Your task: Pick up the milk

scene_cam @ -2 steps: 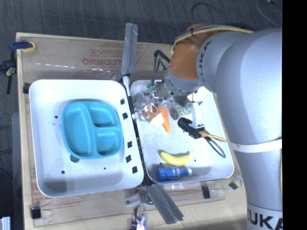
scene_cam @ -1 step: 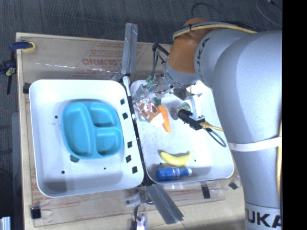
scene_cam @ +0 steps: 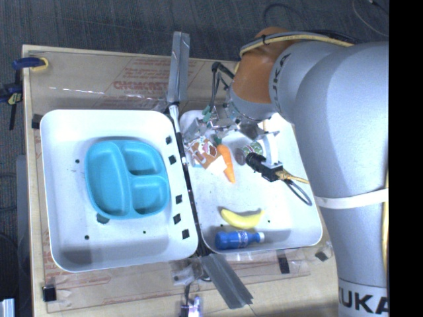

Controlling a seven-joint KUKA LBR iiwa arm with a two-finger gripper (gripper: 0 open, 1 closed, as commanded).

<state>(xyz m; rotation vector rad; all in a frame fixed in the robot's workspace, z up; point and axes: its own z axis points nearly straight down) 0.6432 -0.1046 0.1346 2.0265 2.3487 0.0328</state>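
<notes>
Wooden bench (scene_cam: 99, 78) w/ red print, dark carpet floor (scene_cam: 132, 8) beyond at 12. Left bin (scene_cam: 59, 243) holds a blue divided tray (scene_cam: 127, 177). Right bin (scene_cam: 305, 228): milk carton (scene_cam: 202, 152) at its 11 corner, orange carrot (scene_cam: 227, 164) touching it, banana (scene_cam: 241, 217) and blue bottle (scene_cam: 239, 239) at 6. End effector (scene_cam: 218, 121) just above the milk; can't tell its state.

The grey arm (scene_cam: 330, 131) comes in from the right of the camera view, its thick body filling that side from the bottom edge upward. It bends over toward the left, and the orange band (scene_cam: 254, 78) sits just above the wrist. Below the band the hand (scene_cam: 213, 129) points down and to the left, its tip low over the right bin's upper left part.
</notes>
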